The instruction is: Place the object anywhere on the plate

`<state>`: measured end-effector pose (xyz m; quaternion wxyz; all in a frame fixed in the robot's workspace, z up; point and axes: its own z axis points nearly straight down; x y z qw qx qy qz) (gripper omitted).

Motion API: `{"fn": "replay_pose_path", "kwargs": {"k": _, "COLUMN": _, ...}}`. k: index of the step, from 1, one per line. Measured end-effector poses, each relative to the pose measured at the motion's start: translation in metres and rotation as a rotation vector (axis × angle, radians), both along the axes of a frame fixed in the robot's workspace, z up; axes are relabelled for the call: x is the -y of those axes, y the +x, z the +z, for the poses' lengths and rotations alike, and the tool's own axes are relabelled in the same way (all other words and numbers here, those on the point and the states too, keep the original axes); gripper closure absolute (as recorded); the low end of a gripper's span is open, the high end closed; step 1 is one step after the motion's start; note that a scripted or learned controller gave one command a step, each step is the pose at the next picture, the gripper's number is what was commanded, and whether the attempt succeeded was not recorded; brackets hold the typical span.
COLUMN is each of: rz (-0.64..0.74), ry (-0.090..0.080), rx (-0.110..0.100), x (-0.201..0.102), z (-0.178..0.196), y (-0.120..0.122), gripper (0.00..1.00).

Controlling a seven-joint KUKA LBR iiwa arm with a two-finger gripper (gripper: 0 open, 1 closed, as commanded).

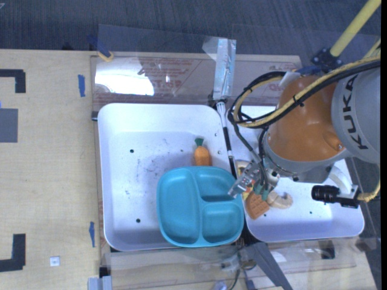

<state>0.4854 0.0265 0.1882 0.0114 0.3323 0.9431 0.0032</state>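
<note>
Below, pale wooden bench (42, 180), white bins (121, 162)

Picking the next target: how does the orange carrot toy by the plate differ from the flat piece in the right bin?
The carrot toy is rounded, orange with a green top; the flat piece is thin and orange-tan. The carrot toy lies in the left bin, just above the blue plate; the flat piece lies in the right bin, under the tool. Neither is on the plate.
</note>
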Motion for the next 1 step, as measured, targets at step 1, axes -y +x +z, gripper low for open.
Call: {"fn": "replay_pose_path", "kwargs": {"k": 1, "rz": -0.611, "ry": 0.009, "rx": -0.023, "x": -0.1001, "z": -0.0545, "y": 0.0412, "gripper": 1.0}}
